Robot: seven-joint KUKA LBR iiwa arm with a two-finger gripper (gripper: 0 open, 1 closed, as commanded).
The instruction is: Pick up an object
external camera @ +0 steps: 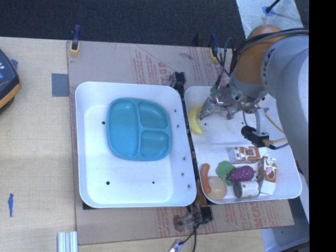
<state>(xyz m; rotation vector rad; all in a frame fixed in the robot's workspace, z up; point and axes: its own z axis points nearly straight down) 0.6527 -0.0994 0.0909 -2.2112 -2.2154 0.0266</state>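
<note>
Camera view: gripper (210, 111) low in right bin (286, 193) beside banana (195, 122), approach step, can't tell jaw state or any hold; next, centre over banana and close.

Gripper (216, 109) low over the right bin (226, 135); banana (195, 122) just left of it; toy food cluster (239, 175) well below, at the bin's near end; blue divided plate (139, 128) far left, in the left bin (89, 140)
</note>
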